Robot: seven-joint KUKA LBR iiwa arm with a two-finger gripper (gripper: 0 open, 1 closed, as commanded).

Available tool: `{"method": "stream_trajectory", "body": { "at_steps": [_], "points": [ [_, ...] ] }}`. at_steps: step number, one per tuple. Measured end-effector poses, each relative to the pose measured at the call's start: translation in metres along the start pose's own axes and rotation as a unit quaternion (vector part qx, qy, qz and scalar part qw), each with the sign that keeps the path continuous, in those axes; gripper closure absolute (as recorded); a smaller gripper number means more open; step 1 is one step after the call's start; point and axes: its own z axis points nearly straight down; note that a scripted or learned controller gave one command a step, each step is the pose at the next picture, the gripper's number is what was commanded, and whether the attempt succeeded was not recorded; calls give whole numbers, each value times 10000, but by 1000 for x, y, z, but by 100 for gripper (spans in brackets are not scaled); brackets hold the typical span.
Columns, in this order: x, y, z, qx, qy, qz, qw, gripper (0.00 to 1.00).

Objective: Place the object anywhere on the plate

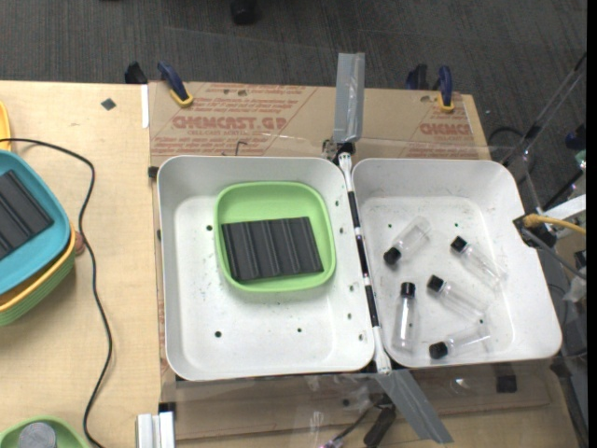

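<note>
Five clear black-capped vials (408, 244) lay scattered in the right bin (504, 185), well apart from the green plate (322, 203) in the left bin; gripper state: cannot tell; best picked an isolated vial, gripping across its body

From my seat both white bins (187, 343) look like smooth moulded plastic, faintly scuffed. The green plate (274, 203) is matt plastic; its dark insert (272, 248) is ribbed and dull. The vials (471, 261) are clear and glossy with black caps – plastic or glass, I can't tell. Underneath lies printed brown cardboard (242, 115) on a pale wood-look bench (65, 110).
</note>
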Motion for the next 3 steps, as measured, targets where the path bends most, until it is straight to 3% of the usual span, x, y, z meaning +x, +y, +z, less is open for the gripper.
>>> {"method": "stream_trajectory", "body": {
  "at_steps": [1, 2, 3],
  "points": [
    [0, 0, 10, 3, 1, -2, 10000, 0],
    [-7, 36, 20, -4, 8, -17, 10000, 0],
    [-7, 35, 27, 2, 7, -4, 10000, 0]
  ]
}}
